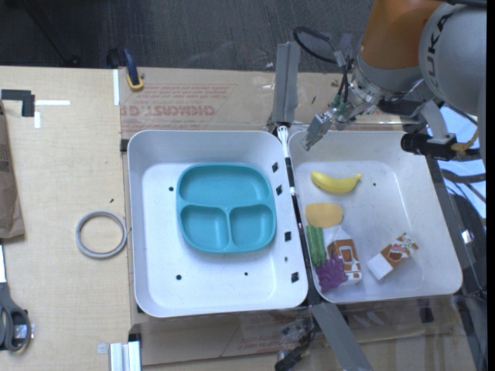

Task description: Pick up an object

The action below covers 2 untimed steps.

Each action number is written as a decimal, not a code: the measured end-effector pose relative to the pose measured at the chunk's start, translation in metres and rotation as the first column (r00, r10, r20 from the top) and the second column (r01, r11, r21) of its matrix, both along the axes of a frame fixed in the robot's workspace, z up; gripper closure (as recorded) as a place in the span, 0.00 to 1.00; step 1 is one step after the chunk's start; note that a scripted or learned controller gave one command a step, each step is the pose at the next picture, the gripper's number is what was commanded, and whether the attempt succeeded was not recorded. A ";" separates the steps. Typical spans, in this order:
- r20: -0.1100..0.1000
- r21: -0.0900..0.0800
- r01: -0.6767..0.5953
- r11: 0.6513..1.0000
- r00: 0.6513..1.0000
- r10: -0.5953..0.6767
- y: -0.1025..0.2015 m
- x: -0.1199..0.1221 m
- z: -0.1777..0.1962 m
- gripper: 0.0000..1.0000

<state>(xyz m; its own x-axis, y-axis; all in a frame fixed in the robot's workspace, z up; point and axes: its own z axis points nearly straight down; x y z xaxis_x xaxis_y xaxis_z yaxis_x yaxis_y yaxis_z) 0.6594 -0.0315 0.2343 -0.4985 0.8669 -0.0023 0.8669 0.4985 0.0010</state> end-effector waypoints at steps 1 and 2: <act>-0.004 0.000 0.022 1.000 1.000 -0.022 -0.089 -0.052 -0.068 0.00; -0.003 0.001 0.238 0.971 0.971 -0.238 -0.081 -0.048 -0.143 0.00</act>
